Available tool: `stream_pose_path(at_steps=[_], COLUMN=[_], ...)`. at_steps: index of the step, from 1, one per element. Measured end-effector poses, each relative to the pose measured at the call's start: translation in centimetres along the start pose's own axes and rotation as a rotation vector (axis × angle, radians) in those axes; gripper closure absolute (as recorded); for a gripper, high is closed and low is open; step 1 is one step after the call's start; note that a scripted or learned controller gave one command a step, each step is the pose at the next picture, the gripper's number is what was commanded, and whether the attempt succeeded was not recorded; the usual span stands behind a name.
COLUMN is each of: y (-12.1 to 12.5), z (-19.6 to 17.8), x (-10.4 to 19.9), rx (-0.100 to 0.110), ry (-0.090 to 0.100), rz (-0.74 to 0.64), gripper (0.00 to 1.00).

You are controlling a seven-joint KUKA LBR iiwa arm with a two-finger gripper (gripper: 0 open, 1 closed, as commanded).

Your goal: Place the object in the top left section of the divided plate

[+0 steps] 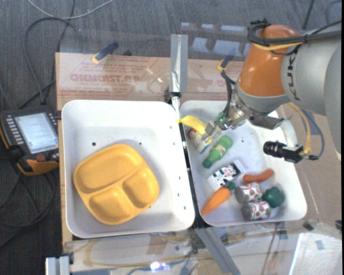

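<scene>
the divided plate [116, 183] is yellow, with three sections, and lies tilted in the left bin [74, 116], toward that bin's lower left. all three of its sections hold nothing. it sits well apart from the gripper [213, 135], with the shared wall between the two bins lying between them.

the gripper is over the upper left part of the right bin [292, 208], reaching down and left from the grey wrist. its tip points at a cluster made of a yellow banana [193, 124] and a green bottle [217, 151]. the banana lies just left of the gripper tip, near the dividing wall. the green bottle lies just below the tip, touching or nearly touching it; which of the two cannot be told. whether the gripper is parted or closed cannot be told, and no item is clearly seen held by it.

further down the right bin lie a small black and white carton [225, 175], an orange carrot [215, 200], a red sausage-shaped item [258, 176], two small cans [249, 192] and a dark green round item [274, 196]. these are grouped toward the lower right of that bin, near one another and apart from the gripper.

a handheld control pendant [28, 133] rests on the floor left of the left bin.
</scene>
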State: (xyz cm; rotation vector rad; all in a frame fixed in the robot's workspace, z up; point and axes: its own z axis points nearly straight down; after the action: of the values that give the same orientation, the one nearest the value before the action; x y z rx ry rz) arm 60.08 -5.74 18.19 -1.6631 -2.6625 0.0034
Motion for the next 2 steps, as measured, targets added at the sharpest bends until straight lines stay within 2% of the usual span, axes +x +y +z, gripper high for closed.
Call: stream_pose_path(at_steps=[1,2], y=[-3.4,-0.2], z=[0.0,-12.7], x=[4.7,4.7], rx=[0.000,-0.003], ry=[0.001,-0.002], rz=[-0.194,-0.324], gripper=[1.00,1.00])
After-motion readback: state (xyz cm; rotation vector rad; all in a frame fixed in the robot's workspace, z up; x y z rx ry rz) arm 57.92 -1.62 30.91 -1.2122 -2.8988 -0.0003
